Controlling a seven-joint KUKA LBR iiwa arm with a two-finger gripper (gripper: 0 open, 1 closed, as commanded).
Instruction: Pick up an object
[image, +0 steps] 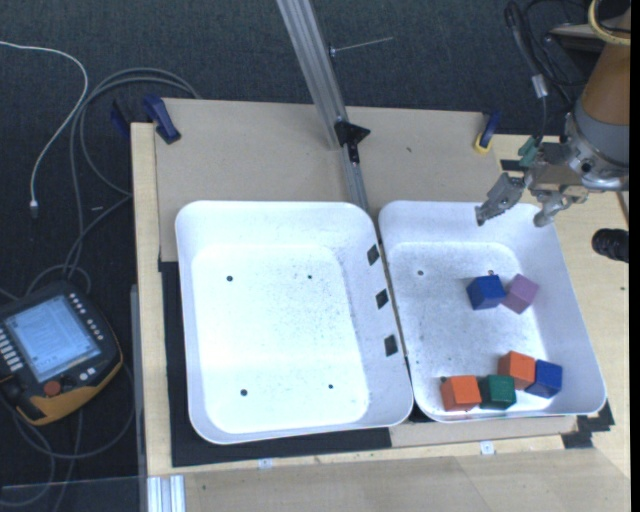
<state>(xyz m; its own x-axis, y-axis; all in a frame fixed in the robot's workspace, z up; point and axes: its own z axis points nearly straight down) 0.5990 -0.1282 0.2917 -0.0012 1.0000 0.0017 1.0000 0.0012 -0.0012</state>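
The bench (300, 150) carries two shallow white bins side by side. The left bin (200, 230) takes up the bench's middle; the right bin (440, 225) lies against it toward the bench's right edge, with three dark clips along the shared rim. A metal pole (318, 70) slants up from the bench's far edge, between the two bins.

The arm (605, 100) comes in over the right edge, and its gripper (520, 208) hangs above the right bin's far rim with the two fingers spread apart and nothing between them.

The blocks all lie in the right bin. Near its middle a blue block (486, 292) sits touching a purple block (521, 294) — both well apart from the gripper. In the near right corner four blocks cluster: an orange block (461, 392) and a green block (498, 391) along the near rim, with a second orange block (518, 366) and a second blue block (546, 377) just beside them.
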